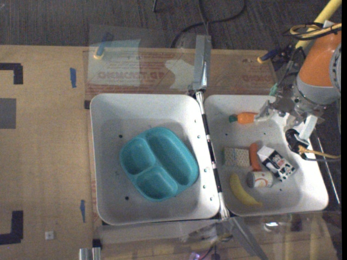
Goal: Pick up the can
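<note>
Closest to the lens, raised over the bench: grey arm (317,91) with orange band, reaching in from the right above the far right corner of the right bin (317,199). At its end, gripper (271,108), low over the rear of that bin, just beside the orange end of a carrot (245,118). Cannot tell whether released or clenched, too small and blurred at this angle. Cannot tell either whether touching the carrot. Nothing seen held in it.

Toward the front of the same bin: can (261,179), short and stubby, lying on its side. Pale cream body with a faint reddish mark, greyish round end turned to the left. Just beside a white carton (277,164) with dark print on its right, and near the upper tip of a banana (243,191) lying to its front left. Well apart from the gripper, with the carton between.

Behind the can: a slim orange-red piece (254,155), roughly upright in the view, next to a speckled square pad (236,156).

In the left bin (108,123): a teal divided plate (159,162), near the middle, turned at a slant.
</note>
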Robot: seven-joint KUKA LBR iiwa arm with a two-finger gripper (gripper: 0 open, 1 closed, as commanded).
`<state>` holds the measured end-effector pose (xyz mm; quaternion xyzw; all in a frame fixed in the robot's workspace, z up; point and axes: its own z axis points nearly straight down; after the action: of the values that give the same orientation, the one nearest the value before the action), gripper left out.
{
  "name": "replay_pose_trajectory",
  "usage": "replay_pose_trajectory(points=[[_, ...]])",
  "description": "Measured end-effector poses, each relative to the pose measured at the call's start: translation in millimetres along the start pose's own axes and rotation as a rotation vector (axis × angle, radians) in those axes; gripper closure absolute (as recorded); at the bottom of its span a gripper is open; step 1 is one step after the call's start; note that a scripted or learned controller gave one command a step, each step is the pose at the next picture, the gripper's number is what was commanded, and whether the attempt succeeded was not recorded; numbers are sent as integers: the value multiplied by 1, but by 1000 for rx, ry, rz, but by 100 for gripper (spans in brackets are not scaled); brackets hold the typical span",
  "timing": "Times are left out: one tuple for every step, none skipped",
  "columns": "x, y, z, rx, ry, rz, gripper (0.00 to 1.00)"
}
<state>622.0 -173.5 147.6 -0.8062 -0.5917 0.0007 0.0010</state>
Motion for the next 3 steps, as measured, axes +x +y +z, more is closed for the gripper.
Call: replay_pose_trajectory(points=[[-25,-51,-177,-4,-1,-101,0],[-42,-110,-36,-2,0,-34,0],[-15,-132,34,-36,-5,-200,0]])
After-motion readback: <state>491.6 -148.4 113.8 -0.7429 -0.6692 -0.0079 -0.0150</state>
